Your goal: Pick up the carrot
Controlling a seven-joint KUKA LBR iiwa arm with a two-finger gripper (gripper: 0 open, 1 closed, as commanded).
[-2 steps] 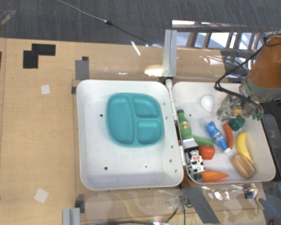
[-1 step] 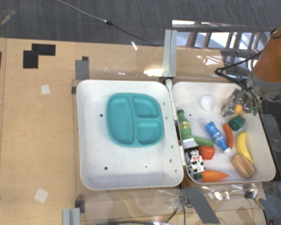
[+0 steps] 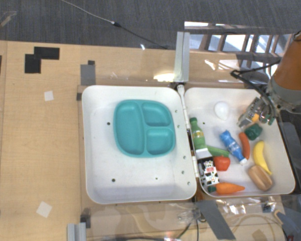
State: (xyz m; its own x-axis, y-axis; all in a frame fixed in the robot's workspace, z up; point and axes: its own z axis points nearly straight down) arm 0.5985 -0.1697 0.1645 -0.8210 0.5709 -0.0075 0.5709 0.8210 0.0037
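Note:
The carrot (image 3: 231, 188), orange with a small green top at its left end, lies along the front edge of the right bin (image 3: 286, 185). My gripper (image 3: 252, 118) hangs over the back right part of that bin, just above a dark green item (image 3: 253, 132). It is well behind the carrot and apart from it. The orange-banded arm (image 3: 296, 69) comes in from the right.
The right bin also holds a green bottle (image 3: 196, 136), a blue bottle (image 3: 232, 145), a red item (image 3: 221, 162), an orange-red sausage-like piece (image 3: 245, 144), a banana (image 3: 261, 156), a bun (image 3: 260, 177), a white ball (image 3: 221, 109) and a small patterned box (image 3: 208, 171). A teal divided plate (image 3: 143, 128) sits in the left bin (image 3: 98, 185).

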